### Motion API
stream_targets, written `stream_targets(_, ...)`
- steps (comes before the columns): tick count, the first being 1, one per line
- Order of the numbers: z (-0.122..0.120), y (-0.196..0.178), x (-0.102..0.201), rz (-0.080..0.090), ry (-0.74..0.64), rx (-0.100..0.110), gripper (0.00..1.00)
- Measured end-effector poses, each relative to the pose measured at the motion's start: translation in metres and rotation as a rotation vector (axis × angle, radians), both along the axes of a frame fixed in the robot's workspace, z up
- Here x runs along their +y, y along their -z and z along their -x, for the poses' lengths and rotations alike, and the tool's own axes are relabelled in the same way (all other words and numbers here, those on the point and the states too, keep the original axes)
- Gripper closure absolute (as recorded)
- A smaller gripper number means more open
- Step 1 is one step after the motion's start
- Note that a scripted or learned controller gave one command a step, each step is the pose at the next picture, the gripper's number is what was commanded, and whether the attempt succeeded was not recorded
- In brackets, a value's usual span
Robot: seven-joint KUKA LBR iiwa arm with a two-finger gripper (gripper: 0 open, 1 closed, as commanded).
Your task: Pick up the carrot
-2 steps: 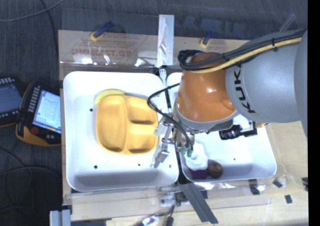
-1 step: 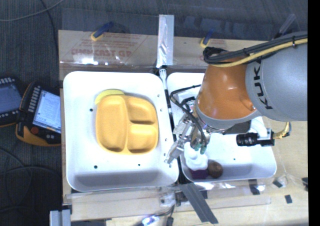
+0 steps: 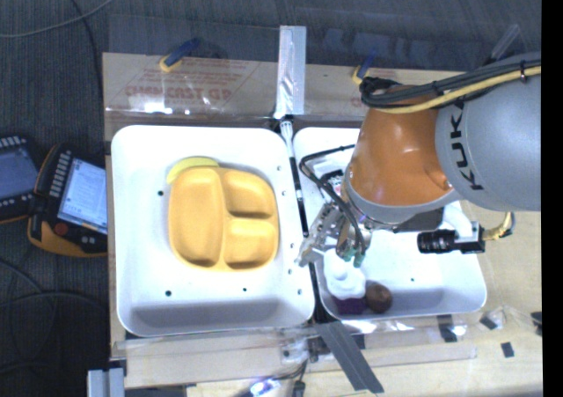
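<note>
The gripper (image 3: pixel 339 244) is held low over the near left part of the right bin (image 3: pixel 466 290), close to the wall shared with the left bin (image 3: pixel 132 210). Whether the claw is released or clenched cannot be told, since it is crowded by cabling and shadowed by the orange band of the arm (image 3: pixel 400 162). Nothing is seen grasped in it.

Just near of the gripper a small cluster is found: a white object (image 3: pixel 343 279), a purple object (image 3: pixel 352 304) touching it, and a brown rounded object (image 3: pixel 379 297) beside that. None of these can be taken for the carrot with any certainty; the carrot is judged to be hidden beneath the arm in the right bin. In the left bin a yellow divided tray (image 3: pixel 224 215) is set, with a yellow curved object (image 3: pixel 192 165) at its far edge.

The approach step is judged to be in hand. For the next move, the target must be confirmed and the claw centred over it, clear of the cluster.
</note>
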State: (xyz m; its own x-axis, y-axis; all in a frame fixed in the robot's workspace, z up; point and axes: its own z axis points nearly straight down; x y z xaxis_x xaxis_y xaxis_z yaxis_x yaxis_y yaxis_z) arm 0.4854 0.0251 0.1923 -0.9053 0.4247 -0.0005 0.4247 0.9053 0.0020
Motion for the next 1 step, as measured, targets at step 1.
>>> stream_targets(1, 0.0001, 0.0001, 0.0000, 0.000, 0.000, 0.000, 0.00)
